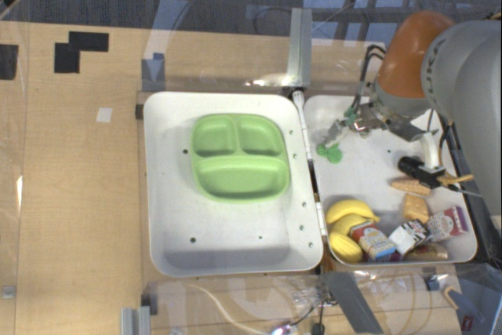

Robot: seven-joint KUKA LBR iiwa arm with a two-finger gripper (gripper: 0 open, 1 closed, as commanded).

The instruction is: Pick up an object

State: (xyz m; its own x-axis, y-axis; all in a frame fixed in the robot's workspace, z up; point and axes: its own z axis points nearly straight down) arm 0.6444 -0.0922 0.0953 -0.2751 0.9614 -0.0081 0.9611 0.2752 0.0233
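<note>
Working down from the big stuff: the worktop (78, 169) carries two white bins, and the grey arm (463, 67) comes in from 3 o'clock over the right bin (369, 169). The left bin (169, 239) has just a green divided plate (239, 155) sitting in the middle.

In the right bin everything chunky is heaped at 5 to 6 o'clock: bananas (351, 211), a couple of small cartons (380, 243) and a cracker (416, 208) up against them. At about 10 o'clock in that bin, close to the wall shared with the left bin, there's a small green piece (332, 154) lying on its own. That looks like the pick.

The claw (333, 136) is right beside the piece, at its 12 o'clock, and angled down toward it. Honestly I can't tell from this angle whether the claw is spread or pressed together, or whether it has any hold on the piece at all.

What I'd worry about:
- The piece is tiny and low, so the claw could close on nothing or just clip an edge and flick it away.
- It's close to the wall, so a slightly off approach could bump the rim or shove the piece against it.
- It looks light, so a weak pinch could drop it on the lift.
</note>
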